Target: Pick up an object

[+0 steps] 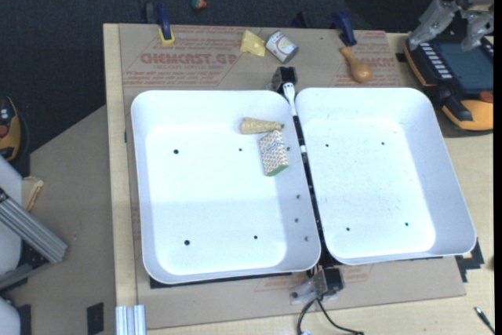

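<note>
Here, a brown board surface (pixel 196 59) carried two shallow white bins side by side. The left bin (pixel 157 169) held two things, both near its far right corner. A small pouch with a white and green pattern (pixel 273 152) lay close to the bin's right edge. A tan, cone-shaped piece (pixel 260 125) lay on its side just beyond the pouch, touching or nearly touching it. The right bin (pixel 439 169) showed its bare white floor. On the surface along the far edge, beyond the bins, sat a yellow wedge (pixel 252 44), a small white box (pixel 281 46) just beside it, and a wooden pear-shaped piece (pixel 357 65) toward the far right. The state of the hand could not be told.
</note>
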You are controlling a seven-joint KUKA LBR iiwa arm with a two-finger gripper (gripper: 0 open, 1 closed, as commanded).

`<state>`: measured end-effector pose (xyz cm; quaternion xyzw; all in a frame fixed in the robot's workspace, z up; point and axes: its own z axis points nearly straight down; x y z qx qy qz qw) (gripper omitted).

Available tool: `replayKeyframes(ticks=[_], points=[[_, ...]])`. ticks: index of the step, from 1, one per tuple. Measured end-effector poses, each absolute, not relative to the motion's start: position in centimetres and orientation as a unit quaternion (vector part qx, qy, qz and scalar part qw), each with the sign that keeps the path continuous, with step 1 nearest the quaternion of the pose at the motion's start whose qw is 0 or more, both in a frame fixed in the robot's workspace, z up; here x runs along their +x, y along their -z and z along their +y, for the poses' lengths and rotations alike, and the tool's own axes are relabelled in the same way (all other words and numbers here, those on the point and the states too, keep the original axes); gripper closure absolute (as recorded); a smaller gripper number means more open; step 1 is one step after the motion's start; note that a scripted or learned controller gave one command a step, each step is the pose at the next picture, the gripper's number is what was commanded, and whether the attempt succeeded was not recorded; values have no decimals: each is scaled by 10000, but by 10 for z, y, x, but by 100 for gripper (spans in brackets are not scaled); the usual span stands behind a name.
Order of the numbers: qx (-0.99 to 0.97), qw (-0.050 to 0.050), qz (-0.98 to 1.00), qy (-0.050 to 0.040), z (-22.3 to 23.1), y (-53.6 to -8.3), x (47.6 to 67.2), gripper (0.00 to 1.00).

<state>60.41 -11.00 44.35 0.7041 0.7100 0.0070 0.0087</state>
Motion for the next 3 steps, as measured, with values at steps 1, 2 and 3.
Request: replayKeyframes(ticks=[1, 2, 3], points=[[7069, 74, 7073, -40, -128, -543, 611, 0], [7066, 45, 7076, -14, -127, -547, 612, 100], [7034, -88, 7107, 54, -4, -360, 574, 100]])
